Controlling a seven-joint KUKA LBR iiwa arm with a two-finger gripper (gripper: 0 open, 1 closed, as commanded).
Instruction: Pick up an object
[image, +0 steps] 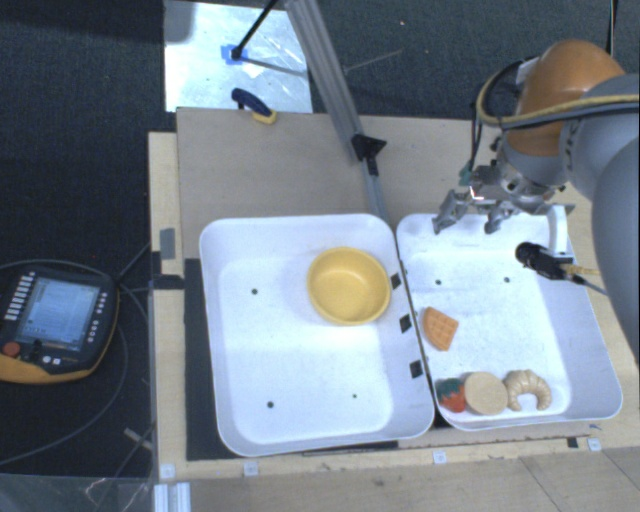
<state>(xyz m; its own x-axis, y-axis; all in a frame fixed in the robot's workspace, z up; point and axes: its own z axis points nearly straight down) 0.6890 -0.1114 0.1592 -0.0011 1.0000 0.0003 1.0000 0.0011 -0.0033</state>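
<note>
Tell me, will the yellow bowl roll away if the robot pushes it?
Probably not. The yellow bowl sits upright on its base in the left bin, so it would likely slide. It looks like light plastic, and its smooth rounded rim might slip.

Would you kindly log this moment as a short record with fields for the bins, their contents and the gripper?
left bin: yellow bowl, upright
right bin: orange waffle piece near the left wall; red-green item, round biscuit and croissant along the near edge
gripper: open, above the right bin's far edge, holding nothing
</note>
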